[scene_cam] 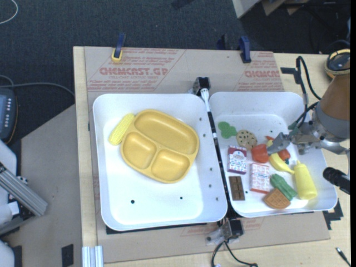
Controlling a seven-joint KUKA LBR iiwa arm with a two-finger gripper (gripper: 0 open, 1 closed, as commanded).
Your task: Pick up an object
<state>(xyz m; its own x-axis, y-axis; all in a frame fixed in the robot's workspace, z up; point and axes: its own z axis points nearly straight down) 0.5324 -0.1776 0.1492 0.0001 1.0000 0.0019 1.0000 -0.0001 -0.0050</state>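
A small red block [260,152] lies in the right bin [253,102], beside the tool [276,144], among a banana [281,164], cookie [245,137] and mustard bottle [305,181]. The left bin [144,210] holds a yellow divided plate [160,145] and corn [121,129]. Whether the tool grips anything I cannot tell.

A robotics lab: clamped bench [167,65], cables [33,88], toy food [278,171]

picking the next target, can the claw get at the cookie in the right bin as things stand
Probably yes. The cookie lies flat with nothing on top of it, just left of the claw, with the green piece and red piece beside it.
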